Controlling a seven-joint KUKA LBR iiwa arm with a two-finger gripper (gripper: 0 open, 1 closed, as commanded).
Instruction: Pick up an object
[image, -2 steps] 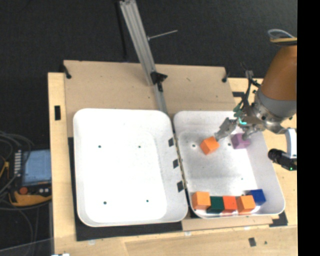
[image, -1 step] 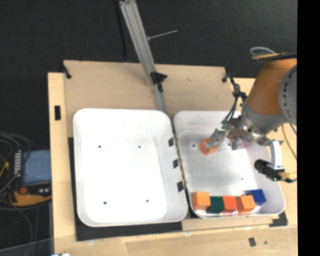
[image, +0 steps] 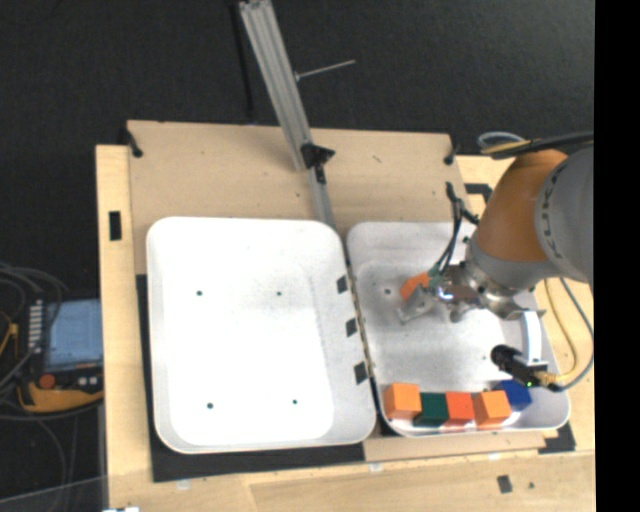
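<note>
From the camera above the bench, the right-hand bin (image: 400, 250) serves as the landmark. The gripper (image: 418, 300) hangs over the upper middle of that bin's floor, reaching in from the bin's right side under the grey wrist with its orange band (image: 515, 215). A small orange piece (image: 413, 287) sits right at the fingertips, yet whether it lies between the fingers or just beside them I cannot tell, nor whether the fingers are spread or pressed together, since the wrist body and blur hide the gap. Along the bin's near wall stands a row of blocks: an orange block (image: 404, 399), a green block (image: 433, 408), a second orange block (image: 460, 405), a third orange block (image: 491, 406) and a blue block (image: 518, 394) at the near right corner. The risk, as I judge it, is an off-centre pinch: if the fingers catch just an edge, the small piece could squirt sideways across the bin's floor or drop on the lift. The left-hand bin (image: 170, 300) lies just beside the landmark.
</note>
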